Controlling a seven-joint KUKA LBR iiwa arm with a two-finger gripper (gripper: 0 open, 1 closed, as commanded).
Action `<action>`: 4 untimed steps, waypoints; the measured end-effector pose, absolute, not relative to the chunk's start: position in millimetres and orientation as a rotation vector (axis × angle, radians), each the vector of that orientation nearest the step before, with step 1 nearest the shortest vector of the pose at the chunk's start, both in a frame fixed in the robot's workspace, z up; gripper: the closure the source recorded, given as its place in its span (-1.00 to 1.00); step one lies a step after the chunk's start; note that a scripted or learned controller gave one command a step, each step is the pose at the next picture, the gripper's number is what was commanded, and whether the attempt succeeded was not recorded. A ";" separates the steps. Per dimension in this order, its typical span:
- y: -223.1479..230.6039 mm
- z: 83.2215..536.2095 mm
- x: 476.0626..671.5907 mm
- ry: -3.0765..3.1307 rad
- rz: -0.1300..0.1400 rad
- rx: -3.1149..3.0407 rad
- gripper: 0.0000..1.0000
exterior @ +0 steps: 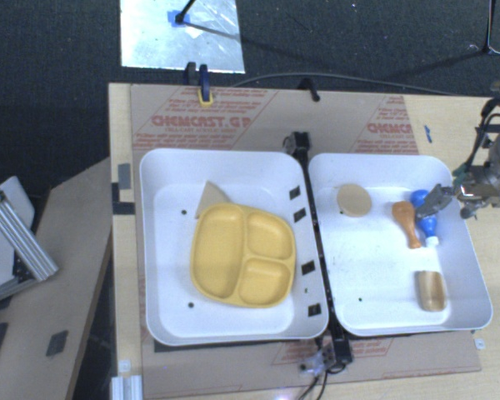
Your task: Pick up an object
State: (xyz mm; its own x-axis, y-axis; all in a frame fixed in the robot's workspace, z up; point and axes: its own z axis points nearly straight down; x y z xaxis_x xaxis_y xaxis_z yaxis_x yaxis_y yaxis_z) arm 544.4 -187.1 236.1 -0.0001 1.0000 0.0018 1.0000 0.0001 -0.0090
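At about three o'clock in the right bin [462, 282], the pincer [440, 200] hovers just beside a small orange-and-blue toy [410, 222], its opening I cannot tell; that toy looks light, stiff, best gripped across its narrow orange middle.

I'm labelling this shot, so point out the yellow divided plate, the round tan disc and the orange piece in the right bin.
yellow divided plate [242, 255]: camera view, centre ridge.
round tan disc [354, 200]: camera view, top face.
orange piece [407, 220]: camera view, mid-body.
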 end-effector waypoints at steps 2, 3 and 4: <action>-193.7 197.5 544.1 -2.223 0.001 -2.220 -1.00; -189.8 149.0 535.1 -2.221 0.001 -2.219 -1.00; -193.0 105.7 530.9 -2.221 0.001 -2.219 -1.00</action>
